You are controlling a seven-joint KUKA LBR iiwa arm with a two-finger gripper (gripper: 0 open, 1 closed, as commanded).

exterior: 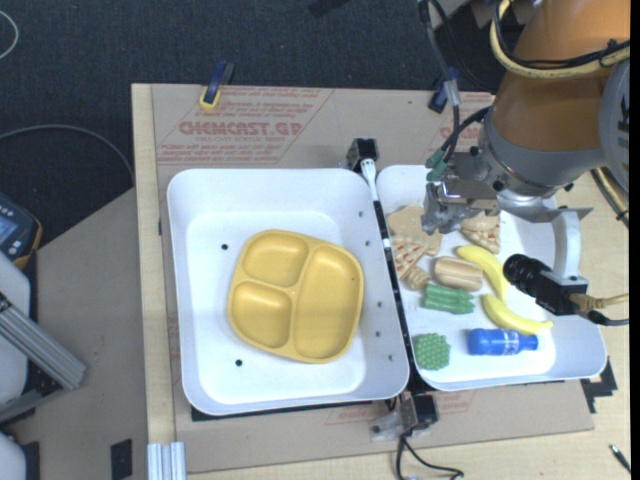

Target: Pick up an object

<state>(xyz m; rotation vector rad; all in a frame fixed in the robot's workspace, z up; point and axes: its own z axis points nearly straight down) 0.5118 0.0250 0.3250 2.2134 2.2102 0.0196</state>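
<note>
The right bin (580, 353) holds several small things. A yellow banana (497, 290) lies beside a tan bread roll (457, 272), with a green pod (447, 299) just below the roll. A blue bottle (501, 343) and a round green piece (431, 350) lie near the front wall. Tan ridged pieces (410, 260) lie by the left wall, and another tan piece (483, 231) lies farther right. My gripper (432, 218) hangs low over the bin's back left part, right by the tan pieces. Nothing shows between its tips.
The left bin (200, 218) bears a yellow divided plate (296, 295) in its middle. A black clamp (362, 154) sits at the back where the two bins meet. The arm's bulky orange and grey body (560, 78) covers the right bin's back right part.
</note>
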